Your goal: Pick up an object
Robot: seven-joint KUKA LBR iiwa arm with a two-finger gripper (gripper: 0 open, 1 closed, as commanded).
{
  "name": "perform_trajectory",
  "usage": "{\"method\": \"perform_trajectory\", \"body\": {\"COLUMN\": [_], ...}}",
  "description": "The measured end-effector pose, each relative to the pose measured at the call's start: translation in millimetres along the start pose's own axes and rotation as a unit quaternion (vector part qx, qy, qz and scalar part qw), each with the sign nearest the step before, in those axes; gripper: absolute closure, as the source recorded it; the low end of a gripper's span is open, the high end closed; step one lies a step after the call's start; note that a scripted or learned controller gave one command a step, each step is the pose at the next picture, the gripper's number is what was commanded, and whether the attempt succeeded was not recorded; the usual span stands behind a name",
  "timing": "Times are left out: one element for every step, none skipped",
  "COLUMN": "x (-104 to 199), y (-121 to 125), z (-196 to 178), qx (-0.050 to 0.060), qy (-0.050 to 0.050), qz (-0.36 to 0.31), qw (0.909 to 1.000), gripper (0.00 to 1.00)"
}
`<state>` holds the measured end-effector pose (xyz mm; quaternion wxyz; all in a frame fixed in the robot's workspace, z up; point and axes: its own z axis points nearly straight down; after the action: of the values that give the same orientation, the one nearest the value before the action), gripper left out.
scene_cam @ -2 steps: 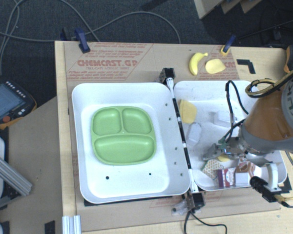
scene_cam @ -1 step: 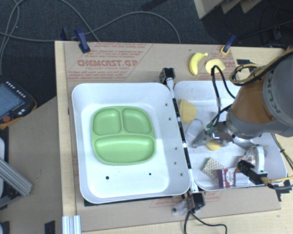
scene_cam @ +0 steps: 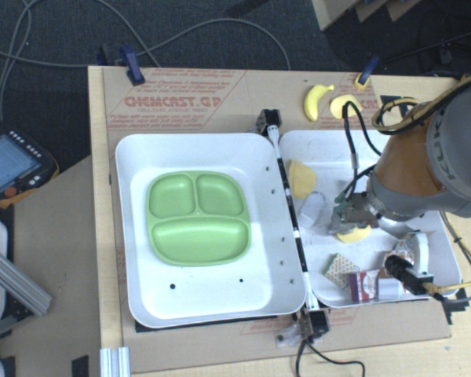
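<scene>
Arm: the grey arm reaches in over the right bin, wrist bent down toward the bin's middle.

Gripper: the gripper sits low over a yellow piece near the middle of the right bin; I cannot tell whether it grips anything, the wrist hides that.

Likely target: the yellow piece, just under the gripper and peeking out on its near side. It looks like a small rounded plastic toy, so probably light and stiff, with a smooth skin that could slip.

Where to hold: across its narrow width, I'd say, low on the body so it doesn't squirt out.

Other things in the right bin: a pale yellow wedge by the left wall, a clear wrapper just below it, a patterned packet and a dark red packet by the near edge.

Wrapper and packets: soft and thin, harder to pinch flat.

Left bin: a green divided tray lies in the middle of the left bin, broad and shallow, awkward for two fingers.

Bench: two bananas lie on the bench at the far edge, outside the bins.
</scene>
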<state>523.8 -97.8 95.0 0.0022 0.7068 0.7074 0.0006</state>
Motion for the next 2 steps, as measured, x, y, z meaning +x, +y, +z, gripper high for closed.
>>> {"method": "perform_trajectory", "body": {"x": [-87.6, -86.7], "y": [10.5, 10.4], "z": [-73.8, -73.3], "qx": [0.001, 0.002], "qy": [0.000, 0.001], "qz": [0.001, 0.000], "qw": [1.0000, 1.0000], "gripper": [1.00, 0.00]}}
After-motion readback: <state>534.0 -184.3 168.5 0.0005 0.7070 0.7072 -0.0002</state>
